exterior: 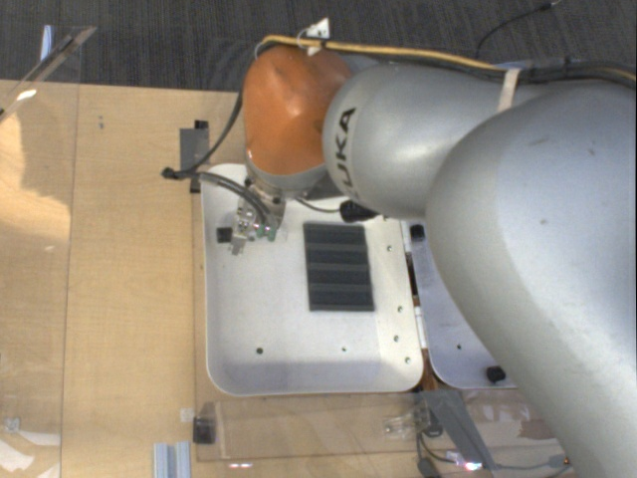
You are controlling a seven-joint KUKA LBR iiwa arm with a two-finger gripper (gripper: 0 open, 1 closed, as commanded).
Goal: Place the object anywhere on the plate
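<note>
A dark grey ribbed plate (338, 267) lies flat in the middle of the left white bin (299, 366). My gripper (251, 225) hangs over the bin's far left corner, left of the plate and apart from it, under the orange band (284, 113). A small dark object (223, 234) sits on the bin floor just left of the gripper tip. Whether it touches the gripper is too small to tell. The large grey arm hides most of the right bin (453, 357).
A small black item (495, 374) rests in the visible near corner of the right bin. Another dark spot (416, 232) sits at the seam between the bins. A black bracket (191, 147) and cable stand at the left bin's far corner. Wooden bench surface stretches to the left.
</note>
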